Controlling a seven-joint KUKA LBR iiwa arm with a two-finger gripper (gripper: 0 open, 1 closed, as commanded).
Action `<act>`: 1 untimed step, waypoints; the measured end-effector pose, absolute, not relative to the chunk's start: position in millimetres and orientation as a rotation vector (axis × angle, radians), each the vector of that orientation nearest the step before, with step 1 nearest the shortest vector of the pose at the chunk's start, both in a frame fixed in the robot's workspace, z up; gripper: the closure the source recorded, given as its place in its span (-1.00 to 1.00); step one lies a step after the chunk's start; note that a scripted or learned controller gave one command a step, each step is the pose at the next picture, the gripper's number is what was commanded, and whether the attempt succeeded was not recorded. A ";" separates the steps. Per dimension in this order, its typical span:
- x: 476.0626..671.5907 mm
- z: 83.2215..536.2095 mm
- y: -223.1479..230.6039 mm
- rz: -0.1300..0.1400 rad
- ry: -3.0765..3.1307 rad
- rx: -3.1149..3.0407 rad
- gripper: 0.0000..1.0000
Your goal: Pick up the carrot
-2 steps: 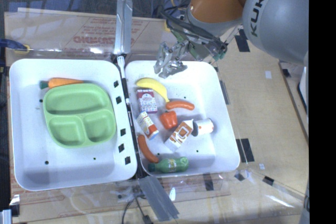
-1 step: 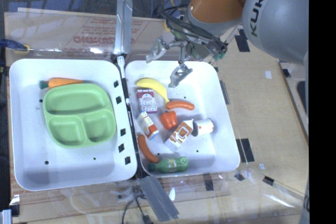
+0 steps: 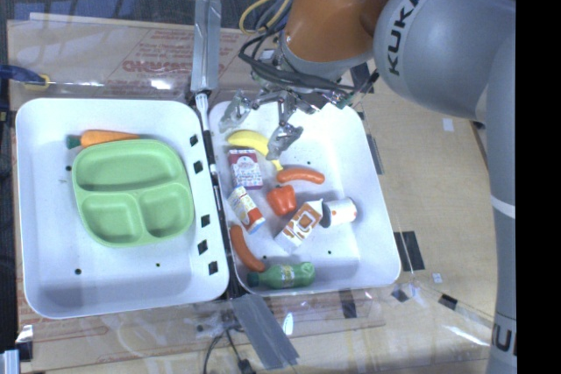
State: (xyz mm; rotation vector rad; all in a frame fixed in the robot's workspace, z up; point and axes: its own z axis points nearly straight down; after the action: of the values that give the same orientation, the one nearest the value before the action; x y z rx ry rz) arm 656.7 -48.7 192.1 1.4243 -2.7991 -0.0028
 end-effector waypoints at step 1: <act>651.4 191.9 -23.3 -0.004 -2.434 1.985 -1.00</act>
State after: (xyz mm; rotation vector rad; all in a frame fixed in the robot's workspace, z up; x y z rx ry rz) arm 651.4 -23.3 191.9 1.9853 -2.4341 -0.0042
